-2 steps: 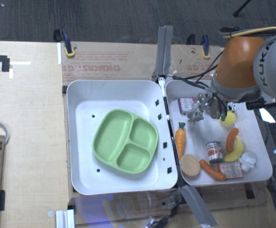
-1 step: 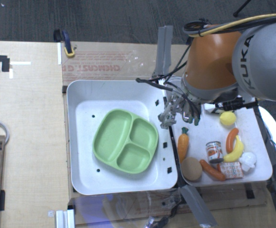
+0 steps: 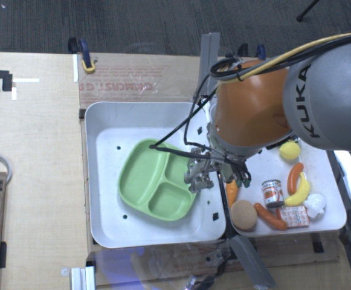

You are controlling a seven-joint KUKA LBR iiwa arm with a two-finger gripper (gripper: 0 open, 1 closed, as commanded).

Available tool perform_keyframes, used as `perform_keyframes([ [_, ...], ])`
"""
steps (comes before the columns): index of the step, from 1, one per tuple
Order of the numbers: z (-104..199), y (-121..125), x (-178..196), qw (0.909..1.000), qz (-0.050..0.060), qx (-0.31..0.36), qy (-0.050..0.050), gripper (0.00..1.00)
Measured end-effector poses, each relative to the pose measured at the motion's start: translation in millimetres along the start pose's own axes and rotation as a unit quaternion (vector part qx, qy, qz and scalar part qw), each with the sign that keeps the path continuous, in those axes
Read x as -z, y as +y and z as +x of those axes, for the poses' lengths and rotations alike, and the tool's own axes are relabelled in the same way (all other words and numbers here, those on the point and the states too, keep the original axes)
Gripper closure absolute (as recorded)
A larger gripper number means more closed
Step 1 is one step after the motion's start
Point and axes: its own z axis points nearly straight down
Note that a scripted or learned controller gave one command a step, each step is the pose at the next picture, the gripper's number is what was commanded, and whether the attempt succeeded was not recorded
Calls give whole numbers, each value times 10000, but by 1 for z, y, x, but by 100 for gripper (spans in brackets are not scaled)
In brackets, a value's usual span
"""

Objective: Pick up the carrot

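Observation:
The carrot [image 3: 231,193] is a small orange piece lying at the left edge of the right bin [image 3: 335,180], beside the divider between the bins. Its upper end is hidden under my gripper [image 3: 220,173], which hangs low directly above it and over the divider. The grey arm with its orange band [image 3: 254,107] covers much of the right bin's upper left. I cannot see whether the carrot is between anything or just lying beneath the gripper.
A green divided plate [image 3: 154,183] lies in the left bin [image 3: 99,162]. The right bin holds a round brown bun [image 3: 244,214], red sausages [image 3: 270,217], a small can [image 3: 272,193], a banana [image 3: 302,192], a lemon [image 3: 290,150], a white garlic-like piece [image 3: 315,205] and a small carton [image 3: 295,217].

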Motion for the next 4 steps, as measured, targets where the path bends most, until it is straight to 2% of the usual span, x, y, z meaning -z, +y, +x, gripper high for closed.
perform_keyframes([
  [1, 12, -39, 0, 9999, 3, -120, -8, 100],
  [2, 8, -22, 109, 10000, 3, 29, -24, 100],
  [3, 29, -54, 62, 9597, 1, 2809, -12, 100],
  [4, 22, -67, 36, 8891, -8, 4576, -5, 100],
])
